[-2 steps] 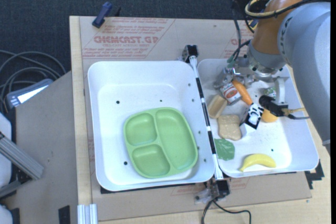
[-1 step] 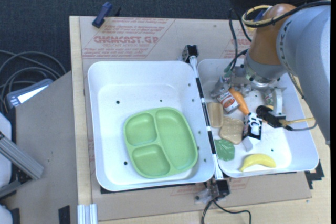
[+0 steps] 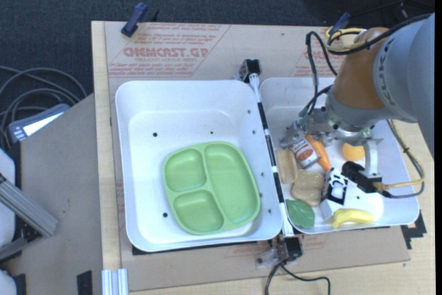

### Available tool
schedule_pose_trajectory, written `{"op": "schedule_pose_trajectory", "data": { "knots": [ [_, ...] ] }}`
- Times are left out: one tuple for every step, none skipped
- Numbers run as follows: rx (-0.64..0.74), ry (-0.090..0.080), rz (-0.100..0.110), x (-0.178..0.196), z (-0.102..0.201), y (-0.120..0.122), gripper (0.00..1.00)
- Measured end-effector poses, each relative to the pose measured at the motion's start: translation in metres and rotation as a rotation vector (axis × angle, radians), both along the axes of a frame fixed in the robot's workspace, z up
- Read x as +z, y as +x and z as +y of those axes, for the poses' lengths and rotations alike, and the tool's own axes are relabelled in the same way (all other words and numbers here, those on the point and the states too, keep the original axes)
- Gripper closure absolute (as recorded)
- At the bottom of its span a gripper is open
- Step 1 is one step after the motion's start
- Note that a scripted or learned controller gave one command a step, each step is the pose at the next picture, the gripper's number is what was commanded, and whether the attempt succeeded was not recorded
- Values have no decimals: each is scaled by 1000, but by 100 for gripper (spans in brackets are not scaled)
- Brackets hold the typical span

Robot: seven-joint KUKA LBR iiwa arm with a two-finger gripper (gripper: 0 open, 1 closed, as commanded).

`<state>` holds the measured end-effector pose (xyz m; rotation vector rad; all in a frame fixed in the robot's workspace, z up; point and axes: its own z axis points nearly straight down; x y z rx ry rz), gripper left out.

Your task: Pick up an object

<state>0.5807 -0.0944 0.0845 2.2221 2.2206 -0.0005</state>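
Grey-armed, the gripper [image 3: 312, 137] hangs low in the right bin [image 3: 276, 90], its finger spread impossible to tell, poised directly over a small bottle [image 3: 302, 153] and an orange carrot [image 3: 320, 150] lying just beneath.

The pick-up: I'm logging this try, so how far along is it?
Done: the arm has reached over the right bin, above the pile. In hand: nothing that I can see; the carrot, small bottle and banana lie in the bin. Left: gripping one and lifting it. The green plate sits in the left bin.
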Motion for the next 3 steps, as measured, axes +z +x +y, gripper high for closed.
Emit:
{"op": "schedule_pose_trajectory", "data": {
  "knots": [
    [0,0,0,0,2,-29,0],
    [-2,-3,-9,13,1,-26,100],
    [2,1,-1,101,66,0,100]
  ]
}}
